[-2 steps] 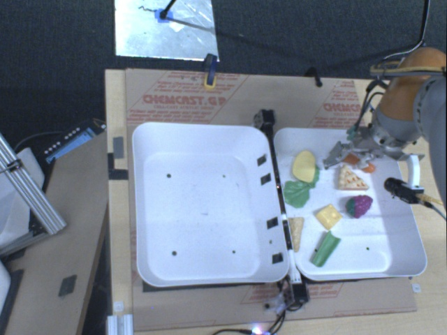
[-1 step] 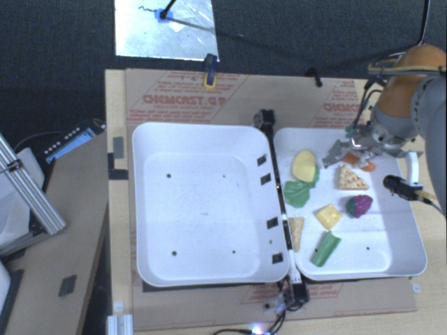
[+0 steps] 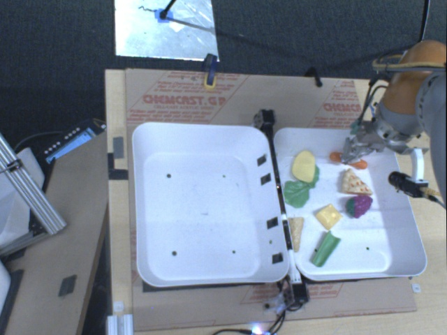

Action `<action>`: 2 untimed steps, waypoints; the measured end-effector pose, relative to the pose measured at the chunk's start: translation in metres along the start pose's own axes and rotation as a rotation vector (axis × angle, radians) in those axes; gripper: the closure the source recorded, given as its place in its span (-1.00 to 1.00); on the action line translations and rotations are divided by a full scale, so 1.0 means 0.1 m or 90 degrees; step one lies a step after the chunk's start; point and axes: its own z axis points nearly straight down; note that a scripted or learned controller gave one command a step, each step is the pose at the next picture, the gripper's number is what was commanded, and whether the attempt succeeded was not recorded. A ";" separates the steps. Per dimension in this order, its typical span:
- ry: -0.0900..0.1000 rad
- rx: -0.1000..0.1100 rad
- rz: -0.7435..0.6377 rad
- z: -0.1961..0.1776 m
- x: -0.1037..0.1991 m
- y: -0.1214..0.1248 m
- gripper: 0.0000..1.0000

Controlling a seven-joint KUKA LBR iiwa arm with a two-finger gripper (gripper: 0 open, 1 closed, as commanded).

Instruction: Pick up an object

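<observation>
Hand directly above small orange piece.

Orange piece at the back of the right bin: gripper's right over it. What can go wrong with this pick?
1. The orange piece is small, low and mostly hidden under the gripper, so the fingers may close beside or above it and lift nothing.
2. It lies close to the right bin's back wall, so the gripper could scrape the wall or floor on the way down.
3. The triangular wedge sits just in front; a sideways miss could knock it.
</observation>
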 end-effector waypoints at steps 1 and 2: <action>-0.004 -0.010 0.004 0.15 0.16 -0.74 1.00; -0.003 -0.009 0.004 0.17 0.40 -1.58 1.00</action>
